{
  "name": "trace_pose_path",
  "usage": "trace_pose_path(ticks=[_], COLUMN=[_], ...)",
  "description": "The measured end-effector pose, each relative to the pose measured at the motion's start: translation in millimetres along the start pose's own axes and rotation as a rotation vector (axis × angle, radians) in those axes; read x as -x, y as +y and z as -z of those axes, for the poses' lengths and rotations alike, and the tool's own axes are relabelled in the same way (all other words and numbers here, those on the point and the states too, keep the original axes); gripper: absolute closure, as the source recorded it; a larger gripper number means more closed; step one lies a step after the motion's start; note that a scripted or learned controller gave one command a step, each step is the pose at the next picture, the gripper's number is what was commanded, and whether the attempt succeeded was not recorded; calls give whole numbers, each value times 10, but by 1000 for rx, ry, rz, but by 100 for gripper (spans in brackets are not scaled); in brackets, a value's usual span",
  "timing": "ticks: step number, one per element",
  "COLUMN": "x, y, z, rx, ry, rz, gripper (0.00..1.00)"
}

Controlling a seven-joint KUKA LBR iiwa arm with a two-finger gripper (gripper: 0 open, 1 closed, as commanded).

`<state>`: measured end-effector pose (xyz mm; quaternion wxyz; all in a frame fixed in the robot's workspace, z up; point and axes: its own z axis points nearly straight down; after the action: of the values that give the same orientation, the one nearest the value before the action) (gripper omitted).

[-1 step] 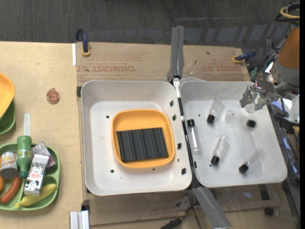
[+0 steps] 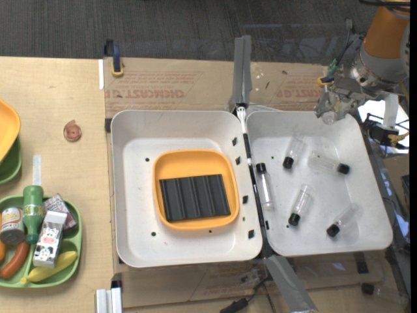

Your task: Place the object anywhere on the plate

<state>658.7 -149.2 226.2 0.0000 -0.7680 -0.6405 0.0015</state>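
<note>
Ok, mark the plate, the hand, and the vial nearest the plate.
plate [image 2: 195, 162]: camera view, bare orange rim at the top.
hand [image 2: 333, 109]: camera view, fingertips over the right bin's far edge.
vial [image 2: 264, 184]: camera view, clear body.

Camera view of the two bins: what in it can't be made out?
- Pincer: small and cluttered at the right bin's far corner; whether it grips anything is unclear.
- Clear vials: transparent against white, so outlines blur, especially the one near the centre divider.
- Arm: cut off by the top right edge.
- Yellow dish: cut off by the left edge.
</note>
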Motion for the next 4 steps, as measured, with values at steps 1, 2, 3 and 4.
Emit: trace_pose_path(ticks=[1, 2, 3, 4], x=[427, 729, 721, 722], y=[80, 135, 136, 137], z=[317, 1127, 2153, 2147], rx=[4, 4, 4, 4], ry=[0, -1, -1, 0], rz=[255, 504, 737, 1111], gripper=[100, 100, 100, 100])
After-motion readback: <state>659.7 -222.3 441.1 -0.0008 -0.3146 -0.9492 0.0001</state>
